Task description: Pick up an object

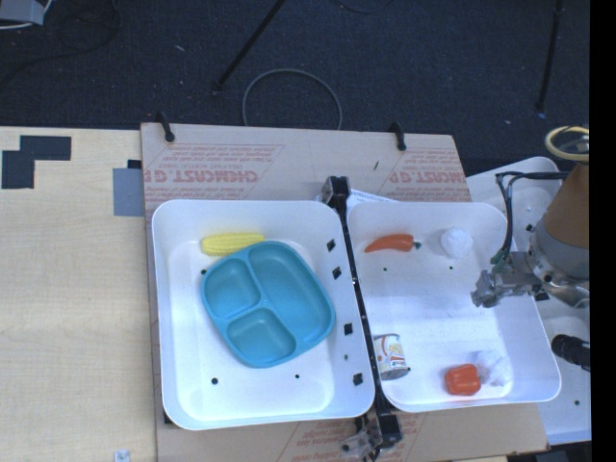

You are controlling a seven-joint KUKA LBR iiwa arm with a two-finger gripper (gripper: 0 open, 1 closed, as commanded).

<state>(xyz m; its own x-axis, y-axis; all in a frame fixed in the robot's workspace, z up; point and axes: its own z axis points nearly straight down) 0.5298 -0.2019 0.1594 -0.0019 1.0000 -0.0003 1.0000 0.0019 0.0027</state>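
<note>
No specific obj is named in the task, so anything in the bins counts. Nearest to the gripper [488, 292] are the ones in the right bin [438, 393]: an orange chili-shaped toy [389, 243] near the back edge, a whitish round thing [455, 243] beside it to the right, a small can [390, 355] lying up against the divider at the front-left, and an orange-red lumpy obj [462, 379] at the front-right w/ a pale crumpled bit [495, 368] touching it. The gripper sits over the right edge of that bin, roughly between the white thing and the orange-red lump, not touching either. Too small and blurry to say if the jaws are apart or together, can't tell, and nothing visible in them.

Left bin [183, 373] has a blue divided plate [267, 301] and a yellow corn cob [232, 243] just behind it, well apart from the arm.

What could go wrong imo: the can is tight to the divider so one finger prob hits the wall; the orange-red lump has that pale bit stuck next to it so a grab could nudge both or catch the wrong one; round white thing could roll away.
</note>
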